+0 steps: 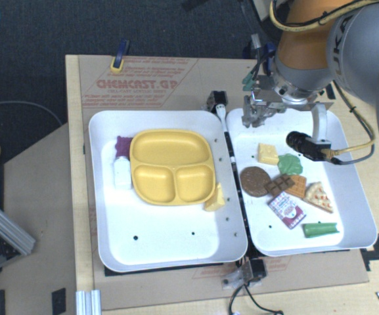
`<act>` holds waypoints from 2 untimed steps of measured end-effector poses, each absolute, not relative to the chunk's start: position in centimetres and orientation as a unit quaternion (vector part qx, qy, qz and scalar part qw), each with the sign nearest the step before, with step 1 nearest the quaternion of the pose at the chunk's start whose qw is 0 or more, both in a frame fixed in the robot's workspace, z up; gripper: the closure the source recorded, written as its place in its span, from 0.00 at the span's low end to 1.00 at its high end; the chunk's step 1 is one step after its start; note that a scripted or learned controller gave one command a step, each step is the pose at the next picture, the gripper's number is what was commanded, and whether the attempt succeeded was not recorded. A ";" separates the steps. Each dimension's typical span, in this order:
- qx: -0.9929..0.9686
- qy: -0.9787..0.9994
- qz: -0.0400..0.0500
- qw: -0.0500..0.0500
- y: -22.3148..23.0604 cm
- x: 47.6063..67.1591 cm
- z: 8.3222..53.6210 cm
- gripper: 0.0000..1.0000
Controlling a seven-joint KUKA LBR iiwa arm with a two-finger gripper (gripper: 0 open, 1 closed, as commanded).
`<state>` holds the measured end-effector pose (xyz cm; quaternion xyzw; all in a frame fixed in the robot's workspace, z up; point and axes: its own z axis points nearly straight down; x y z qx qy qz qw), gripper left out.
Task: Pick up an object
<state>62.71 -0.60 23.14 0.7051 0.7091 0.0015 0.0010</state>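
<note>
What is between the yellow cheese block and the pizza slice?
In the camera view, a green leafy piece lies between the cheese block and the pizza slice, with an orange cracker just below it.

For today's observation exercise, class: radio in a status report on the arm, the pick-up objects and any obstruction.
Gripper over right bin's far left corner, nothing between fingers. Toy food pile, yellow block nearest, untouched. Yellow tray in left bin, no obstruction.
</note>
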 end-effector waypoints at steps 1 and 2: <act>0.705 0.709 0.002 0.001 5.0 63.6 23.6 1.00; 0.706 0.708 -0.002 -0.002 6.7 63.1 21.4 1.00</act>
